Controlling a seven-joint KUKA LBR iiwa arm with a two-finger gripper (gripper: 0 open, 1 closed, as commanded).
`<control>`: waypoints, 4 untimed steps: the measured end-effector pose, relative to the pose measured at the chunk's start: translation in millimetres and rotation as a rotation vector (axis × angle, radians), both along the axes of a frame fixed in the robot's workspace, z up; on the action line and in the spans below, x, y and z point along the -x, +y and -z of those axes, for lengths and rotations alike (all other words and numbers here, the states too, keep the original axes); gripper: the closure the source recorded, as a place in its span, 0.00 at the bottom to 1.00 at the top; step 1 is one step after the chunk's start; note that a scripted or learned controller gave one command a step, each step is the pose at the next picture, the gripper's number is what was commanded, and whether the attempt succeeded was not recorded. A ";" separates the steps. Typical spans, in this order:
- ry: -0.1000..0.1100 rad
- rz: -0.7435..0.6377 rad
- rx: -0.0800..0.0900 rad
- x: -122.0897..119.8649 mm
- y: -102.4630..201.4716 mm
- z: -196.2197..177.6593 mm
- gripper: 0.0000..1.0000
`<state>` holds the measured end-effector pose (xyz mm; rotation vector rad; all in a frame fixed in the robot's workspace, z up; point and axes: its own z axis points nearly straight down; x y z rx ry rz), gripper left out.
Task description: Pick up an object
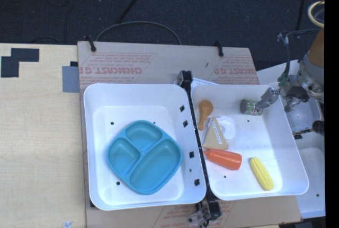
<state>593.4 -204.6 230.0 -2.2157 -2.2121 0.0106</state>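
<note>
Reaching in from the right edge, my gripper (260, 104) sits on a small grey-green object (250, 106) at the right bin's (296, 190) upper middle. I can't tell its finger state. Nothing lifted yet; the grasp and raise remain.

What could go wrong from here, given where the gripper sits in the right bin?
1. The gripper is at the small grey-green object near the right bin's far wall; a poor grip could let it roll or slip away.
2. The carrot, sandwich wedge and drumstick are clustered, so a grasp there might catch two.
3. The corn cob lies near the bin's front edge, awkward to approach.
</note>
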 end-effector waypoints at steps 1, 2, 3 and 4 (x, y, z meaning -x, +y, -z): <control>-0.011 -0.002 0.003 -2.4 -0.2 -6.2 0.00; -0.005 -0.001 0.001 4.9 -6.5 43.4 0.00; -0.008 -0.005 0.001 -2.0 -1.3 102.7 0.00; -0.007 -0.004 0.001 -1.6 0.3 144.8 0.00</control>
